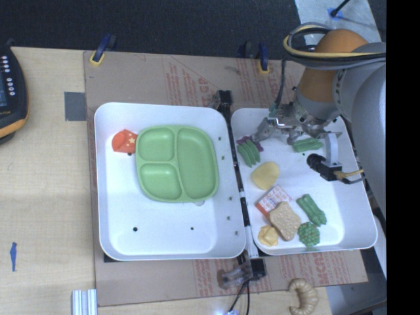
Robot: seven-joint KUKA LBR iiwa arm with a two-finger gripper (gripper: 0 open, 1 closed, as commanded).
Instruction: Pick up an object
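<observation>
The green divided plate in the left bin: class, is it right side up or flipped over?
Right side up. The green divided plate shows three hollow compartments facing the camera, lying flat in the left bin.

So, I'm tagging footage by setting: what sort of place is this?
Likely a robotics lab bench, not a kitchen: two white bins clamped onto cardboard, toy food such as a slice of bread, and a control pendant at the bench's edge.

My tabletop [46, 195] is pale wood, overlaid with a brown cardboard sheet [164, 77] held by blue clamps [100, 49] along its far edge. Beyond lies dark carpeted floor [164, 12]. Light falls evenly from above.
</observation>
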